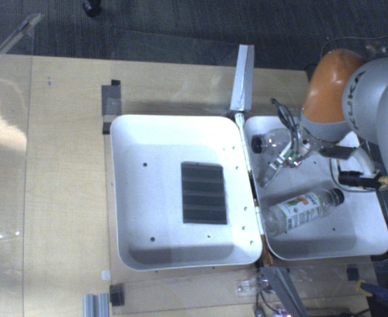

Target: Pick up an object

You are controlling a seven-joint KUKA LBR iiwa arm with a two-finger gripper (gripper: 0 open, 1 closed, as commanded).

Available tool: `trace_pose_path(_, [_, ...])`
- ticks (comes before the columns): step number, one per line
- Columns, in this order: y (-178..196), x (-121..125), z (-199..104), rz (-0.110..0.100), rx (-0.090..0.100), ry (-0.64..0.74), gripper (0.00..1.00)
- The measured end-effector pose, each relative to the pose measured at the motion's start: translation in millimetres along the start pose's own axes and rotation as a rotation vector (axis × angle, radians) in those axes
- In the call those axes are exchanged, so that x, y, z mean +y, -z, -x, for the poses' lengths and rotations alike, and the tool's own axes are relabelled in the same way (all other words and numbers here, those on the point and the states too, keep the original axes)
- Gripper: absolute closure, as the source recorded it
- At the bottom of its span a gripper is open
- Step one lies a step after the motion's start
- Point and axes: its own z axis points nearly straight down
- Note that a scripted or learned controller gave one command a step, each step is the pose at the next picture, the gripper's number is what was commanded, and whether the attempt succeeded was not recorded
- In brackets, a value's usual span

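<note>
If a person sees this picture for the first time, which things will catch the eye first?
Probably the grey arm with its orange band, reaching from the right over the right bin. Next, the dark ribbed rectangular object lying flat in the middle of the left bin. A clear plastic bottle lies on its side in the right bin.

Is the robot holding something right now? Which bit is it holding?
I can't tell. The gripper is down in the right bin beside a small clear bottle, but no hold is visible. The bigger labelled bottle lies loose.
</note>
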Motion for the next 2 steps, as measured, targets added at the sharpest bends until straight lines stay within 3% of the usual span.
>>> trace_pose_path(2, [-2.5,0.4,-1.1,-0.004,-0.002,-0.012,0.00])
